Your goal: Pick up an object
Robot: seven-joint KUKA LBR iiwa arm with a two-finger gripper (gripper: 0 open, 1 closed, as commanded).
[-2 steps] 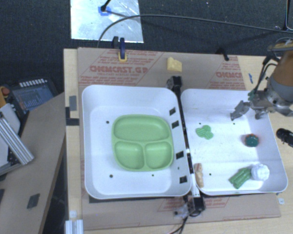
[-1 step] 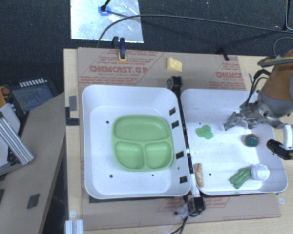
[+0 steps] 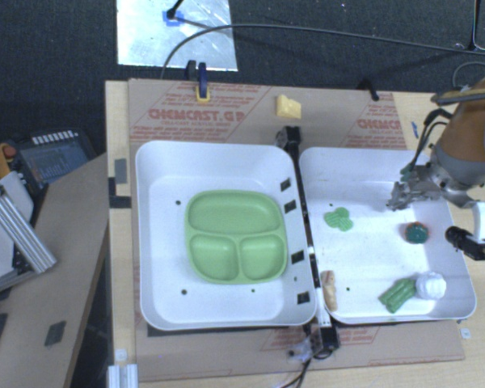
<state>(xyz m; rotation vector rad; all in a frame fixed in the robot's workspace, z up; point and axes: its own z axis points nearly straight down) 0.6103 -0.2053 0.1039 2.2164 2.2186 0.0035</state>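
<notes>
My gripper hangs over the far right part of the right bin, with nothing visibly in it. A teal ball lies just below and to the right of the gripper, apart from it. A small green leafy piece rests near the bin's middle, left of the gripper. Towards the front right corner lies a green bottle with a white cap. A tan stick-like piece sits against the bin's front left wall.
The left bin holds a green divided plate. A yellow block lies on the cardboard behind the bins. Black clips run along the divider between the two bins.
</notes>
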